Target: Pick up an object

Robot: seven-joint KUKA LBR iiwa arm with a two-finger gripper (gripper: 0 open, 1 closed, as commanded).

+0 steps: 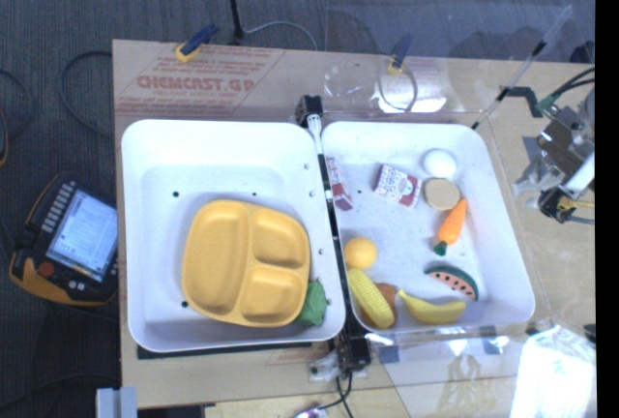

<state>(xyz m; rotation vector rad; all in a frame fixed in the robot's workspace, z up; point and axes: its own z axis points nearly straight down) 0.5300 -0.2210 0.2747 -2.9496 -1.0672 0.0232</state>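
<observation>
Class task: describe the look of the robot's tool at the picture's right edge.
The tool is a small cluster of angular grey metal parts, with a pale white piece beside them and a green spot above. Markings are too small to tell.

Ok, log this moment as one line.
gripper: outside right bin, right side | right bin: carrot, banana, corn | left bin: yellow tray | grasp: not yet

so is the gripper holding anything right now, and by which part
Nothing visible: the gripper is outside the right bin, beyond its right rim, with no object at it. The carrot and banana lie in the bin.
</observation>
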